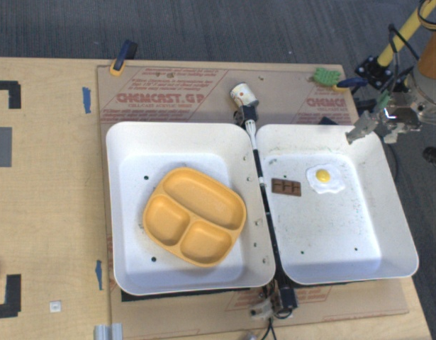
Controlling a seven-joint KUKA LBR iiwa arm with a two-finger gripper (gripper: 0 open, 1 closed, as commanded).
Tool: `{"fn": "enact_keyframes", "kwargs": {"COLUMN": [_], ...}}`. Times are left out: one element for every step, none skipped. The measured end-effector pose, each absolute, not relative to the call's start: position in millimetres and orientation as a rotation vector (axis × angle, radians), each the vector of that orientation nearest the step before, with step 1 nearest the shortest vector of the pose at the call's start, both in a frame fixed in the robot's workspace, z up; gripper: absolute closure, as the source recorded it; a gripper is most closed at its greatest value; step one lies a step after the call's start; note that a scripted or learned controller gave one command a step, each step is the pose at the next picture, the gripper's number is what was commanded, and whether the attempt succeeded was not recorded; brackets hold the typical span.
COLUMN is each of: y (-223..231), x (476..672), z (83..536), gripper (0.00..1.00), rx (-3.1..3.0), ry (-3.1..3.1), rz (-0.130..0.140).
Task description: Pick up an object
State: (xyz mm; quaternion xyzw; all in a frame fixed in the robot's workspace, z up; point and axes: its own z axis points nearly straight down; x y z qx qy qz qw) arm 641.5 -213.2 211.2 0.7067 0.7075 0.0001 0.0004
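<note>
Two white bins on the table (47, 190), tool off at the far right.

The left bin (125, 147) holds a yellow divided tray (195, 215), lying tilted near its middle. In the right bin (388, 225), a small brown chocolate bar (286, 187) lies near the left wall, with a toy fried egg (325, 178) just beside it to the right. The tool (359, 132) hovers over that bin's upper right corner, touching neither; whether it is open or closed I cannot tell.
</note>
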Motion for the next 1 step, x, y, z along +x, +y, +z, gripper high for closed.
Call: {"fn": "enact_keyframes", "kwargs": {"y": [-216.6], "x": [603.2], "z": [112.9], "gripper": [0.00], "rx": [1.781], "ry": [2.584], "rz": [0.002]}}
